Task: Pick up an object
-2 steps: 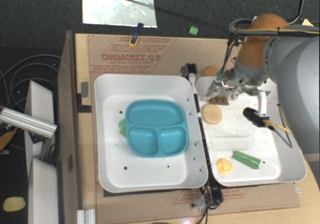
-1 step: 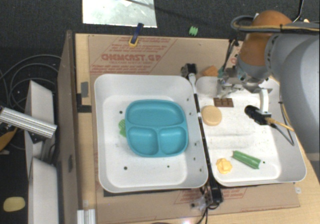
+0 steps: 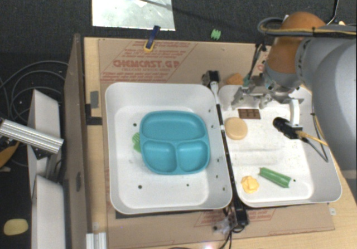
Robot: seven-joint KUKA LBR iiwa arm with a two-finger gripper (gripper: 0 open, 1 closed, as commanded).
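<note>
We are hovering our gripper [image 3: 257, 95] over the far end of the right bin [image 3: 326, 189], just above a small brown chocolate bar [image 3: 249, 113] lying flat beside a tan round biscuit [image 3: 236, 128]; we cannot tell how the jaws stand. We are judging the bar light, stiff and thin, best pinched across its short edges. The green pepper [image 3: 275, 177] and yellow piece [image 3: 250, 184] are lying nearer the front.

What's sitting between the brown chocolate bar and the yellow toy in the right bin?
The round tan cookie, just below the chocolate bar; then bare bin floor to the yellow toy.
</note>
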